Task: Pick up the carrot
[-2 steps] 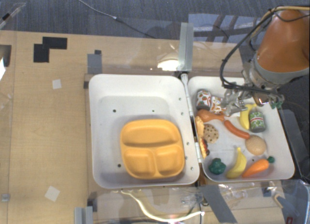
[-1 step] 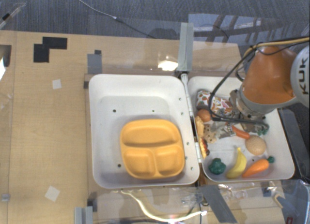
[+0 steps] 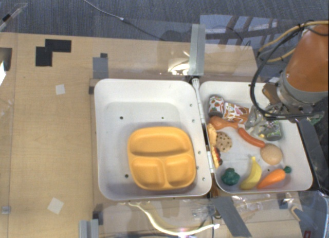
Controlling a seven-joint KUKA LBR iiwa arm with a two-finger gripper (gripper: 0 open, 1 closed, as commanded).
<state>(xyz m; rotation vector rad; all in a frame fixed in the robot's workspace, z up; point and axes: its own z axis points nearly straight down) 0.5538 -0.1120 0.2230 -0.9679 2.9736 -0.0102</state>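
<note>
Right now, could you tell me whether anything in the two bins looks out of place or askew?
Nothing stands out. The yellow tray lies flat in the left bin; the carrot and other toy foods lie loosely in the right bin.

Both white bins (image 3: 149, 90) look like smooth moulded plastic with a soft sheen, and the yellow divided tray (image 3: 161, 157) has the same smooth, slightly matt plastic look. The carrot (image 3: 272, 177), banana (image 3: 251, 173) and sausage (image 3: 251, 138) seem glossy toy plastic, while the bench (image 3: 46, 144) shows pale wood grain under a clear reflective sheet, with metal brackets (image 3: 197, 49) and a carpet-like grey floor (image 3: 154, 0) beyond
</note>
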